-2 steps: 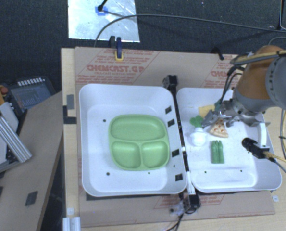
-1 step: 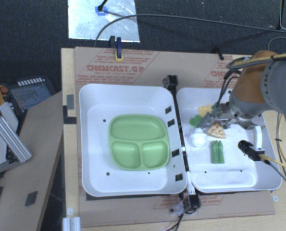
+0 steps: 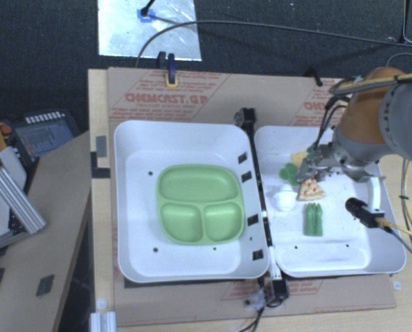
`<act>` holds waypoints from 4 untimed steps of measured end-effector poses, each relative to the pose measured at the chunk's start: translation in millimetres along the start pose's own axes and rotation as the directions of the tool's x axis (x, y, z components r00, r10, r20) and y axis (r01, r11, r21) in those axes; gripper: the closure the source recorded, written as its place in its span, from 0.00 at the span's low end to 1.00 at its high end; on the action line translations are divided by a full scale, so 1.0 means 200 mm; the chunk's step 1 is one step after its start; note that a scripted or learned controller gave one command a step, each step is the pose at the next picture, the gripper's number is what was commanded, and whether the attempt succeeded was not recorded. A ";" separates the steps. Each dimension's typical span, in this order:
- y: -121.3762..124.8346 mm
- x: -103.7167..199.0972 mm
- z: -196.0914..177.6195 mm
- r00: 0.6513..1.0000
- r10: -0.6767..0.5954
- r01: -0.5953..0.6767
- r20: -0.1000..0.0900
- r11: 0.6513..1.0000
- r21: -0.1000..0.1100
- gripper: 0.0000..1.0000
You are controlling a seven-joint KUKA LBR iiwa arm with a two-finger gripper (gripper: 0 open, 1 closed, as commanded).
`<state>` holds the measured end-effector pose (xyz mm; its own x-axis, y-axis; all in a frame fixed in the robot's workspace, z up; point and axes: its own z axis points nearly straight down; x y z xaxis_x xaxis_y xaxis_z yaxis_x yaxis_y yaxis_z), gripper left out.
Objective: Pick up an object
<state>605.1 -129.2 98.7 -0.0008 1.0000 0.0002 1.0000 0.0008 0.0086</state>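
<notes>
Where the grey arm [image 3: 403,126] reaches in from the right of the frame, its orange band [image 3: 361,120] sits over the upper right corner of the right bin [image 3: 330,258], and the end effector [image 3: 311,170] hangs low over that bin's upper left part. Whether the end effector is open or closed cannot be told from this slanted view, and nothing can be seen gripped in it.

Directly below the end effector in the frame lies a wedge-shaped orange and tan piece [image 3: 311,190], possibly a toy pizza slice, so close to the tool's tip that contact cannot be judged. Left of the wedge and near the bin's left wall rests a small white round object [image 3: 285,200]. Above that, a small green piece [image 3: 289,172] lies just beside the end effector's left side, and a pale yellow piece [image 3: 300,159] shows just above it, partly hidden by the tool. Lower in the frame, a dark green bundle [image 3: 313,220] lies upright in the picture, apart from the wedge.

The left bin [image 3: 133,151] holds a light green plate [image 3: 199,203] with three compartments, lying flat near its middle. Both bins rest side by side, touching along the middle, on a cardboard sheet [image 3: 192,95] that covers the table [image 3: 60,206].
</notes>
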 end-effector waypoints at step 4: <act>0.02 0.26 -0.60 1.000 -0.008 0.008 -0.002 1.000 0.007 1.00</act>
<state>607.6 -76.9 219.4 -0.0088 1.0000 0.0016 1.0000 0.0088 0.0017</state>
